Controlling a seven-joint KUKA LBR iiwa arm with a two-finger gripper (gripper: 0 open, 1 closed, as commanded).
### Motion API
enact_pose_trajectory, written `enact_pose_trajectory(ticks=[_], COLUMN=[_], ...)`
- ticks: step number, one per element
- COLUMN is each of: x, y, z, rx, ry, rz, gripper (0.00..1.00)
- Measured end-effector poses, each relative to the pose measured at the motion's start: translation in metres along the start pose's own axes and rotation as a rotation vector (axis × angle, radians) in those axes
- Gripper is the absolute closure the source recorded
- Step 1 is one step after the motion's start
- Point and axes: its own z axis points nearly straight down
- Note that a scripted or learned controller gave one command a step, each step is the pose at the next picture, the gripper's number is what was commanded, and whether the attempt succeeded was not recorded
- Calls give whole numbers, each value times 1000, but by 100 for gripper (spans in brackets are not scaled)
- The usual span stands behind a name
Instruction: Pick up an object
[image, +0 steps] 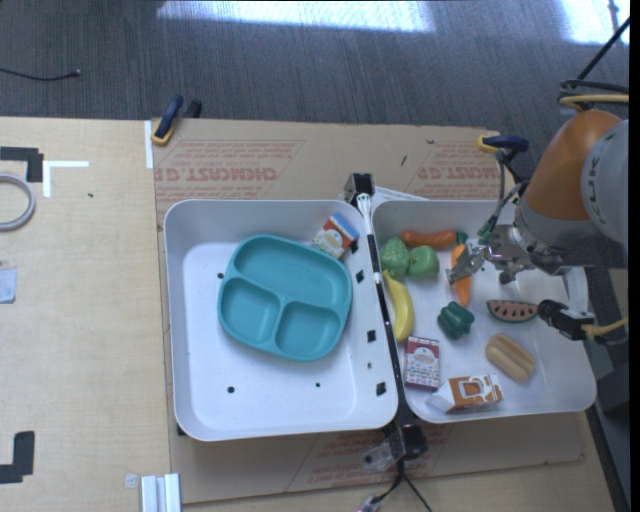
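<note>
Tool sits low over the right white bin, in the right part of the frame, and I cannot tell how it is set. I see it just above a small orange carrot, with a second orange carrot lying to its upper left. Left of those are green leafy vegetables and a yellow banana. Below sit a green pepper, a watermelon slice, a tan bread roll, a red carton and an orange carton. The left white bin holds a teal divided tray.
</note>
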Motion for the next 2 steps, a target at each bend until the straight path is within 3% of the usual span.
enact_pose_trajectory(ticks=[1,2], x=[0,66], y=[1,-24], z=[-10,-103], rx=[-2,-1], ry=[-1,0], rz=[0,-4], gripper=[100,100])
